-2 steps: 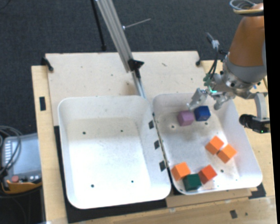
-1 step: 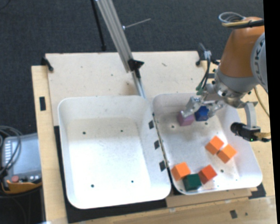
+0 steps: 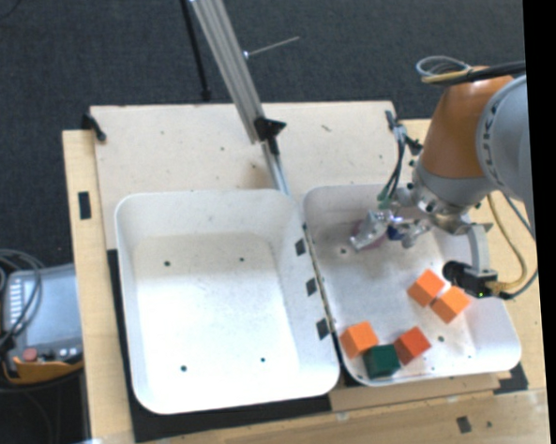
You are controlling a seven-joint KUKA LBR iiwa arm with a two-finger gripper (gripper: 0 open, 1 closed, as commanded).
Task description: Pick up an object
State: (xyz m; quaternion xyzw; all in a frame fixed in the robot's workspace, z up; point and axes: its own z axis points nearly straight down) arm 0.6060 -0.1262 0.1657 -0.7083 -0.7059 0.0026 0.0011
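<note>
Where the arm crosses, pincer (image 3: pixel 371 231) tips blurred, grip unreadable.

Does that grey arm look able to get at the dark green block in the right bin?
Probably yes: the gripper hangs over that bin, and the dark green block sits uncovered, though orange blocks crowd both its sides.

A: What lies in the right bin (image 3: pixel 474 359)?

B: Five small blocks. Two orange ones, the upper orange block (image 3: pixel 427 288) and the lighter orange block (image 3: pixel 450 303), touch near the right wall.

A: And toward the front?

B: An orange cube (image 3: pixel 360 337), a dark green block (image 3: pixel 381 360) just beside it, and a red-orange block (image 3: pixel 412 344).
</note>
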